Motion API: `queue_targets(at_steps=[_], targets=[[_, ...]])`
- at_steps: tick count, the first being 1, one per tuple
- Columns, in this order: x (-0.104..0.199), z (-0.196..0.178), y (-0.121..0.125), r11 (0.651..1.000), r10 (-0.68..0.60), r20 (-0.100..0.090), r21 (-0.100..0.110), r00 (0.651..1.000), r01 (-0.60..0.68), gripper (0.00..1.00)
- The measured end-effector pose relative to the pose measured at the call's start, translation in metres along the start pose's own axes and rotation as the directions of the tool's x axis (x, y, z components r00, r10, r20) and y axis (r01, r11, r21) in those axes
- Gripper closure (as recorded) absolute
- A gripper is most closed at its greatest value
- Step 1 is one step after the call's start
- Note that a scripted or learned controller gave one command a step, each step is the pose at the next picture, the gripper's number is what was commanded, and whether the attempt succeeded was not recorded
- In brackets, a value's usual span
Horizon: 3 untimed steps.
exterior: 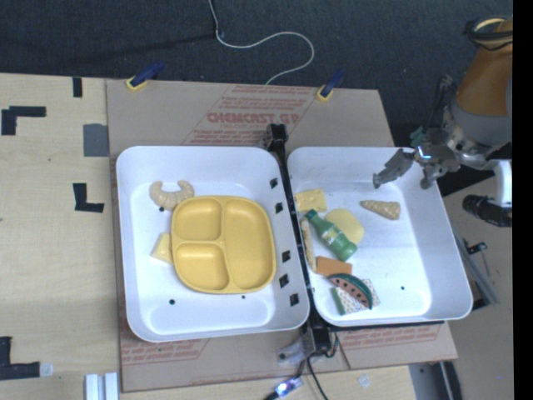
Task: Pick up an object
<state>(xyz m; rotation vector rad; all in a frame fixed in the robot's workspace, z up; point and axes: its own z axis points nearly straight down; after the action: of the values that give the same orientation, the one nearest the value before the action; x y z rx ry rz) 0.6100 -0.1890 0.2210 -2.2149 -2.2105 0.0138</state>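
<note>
White plastic is what you have on the bench: two shallow bins side by side, the left bin (133, 248) and the right bin (433, 265), resting on a sheet of brown cardboard (241, 115); count three things in the left bin, namely one yellow divided plate (223, 244) with three compartments, one pale curled pastry (169, 193) just above the plate's upper left corner, and one yellow wedge (161, 247) tucked against the plate's left edge; count six in the right bin, all loose candidates for the pick: one pale yellow block (311, 199) near the divider, one green bottle (331, 234) lying tilted across one yellow round piece (347, 223), one tan cone-shaped piece (381, 210) lying apart toward the upper right, one orange slab (333, 266) below the bottle, and one watermelon slice (354, 293) nearest the front wall; your arm comes in from the right, its orange band high at the frame edge; the gripper (414, 168) hangs over the right bin's upper right corner, above the cone, its two fingers spread apart with nothing between them.
</note>
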Motion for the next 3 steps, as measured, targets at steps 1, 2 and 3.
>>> queue_targets(at_steps=[1, 2, 3], targets=[[0.0, -0.009, 0.003, 1.0, -0.003, 0.003, -0.013, 1.0, 0.003, 0.0], [-0.004, 0.055, 0.002, 1.0, -0.003, 0.002, -0.007, 1.0, 0.003, 0.0], [-0.005, 0.099, 0.0, 1.0, -0.004, 0.003, -0.009, 1.0, 0.004, 0.0]])
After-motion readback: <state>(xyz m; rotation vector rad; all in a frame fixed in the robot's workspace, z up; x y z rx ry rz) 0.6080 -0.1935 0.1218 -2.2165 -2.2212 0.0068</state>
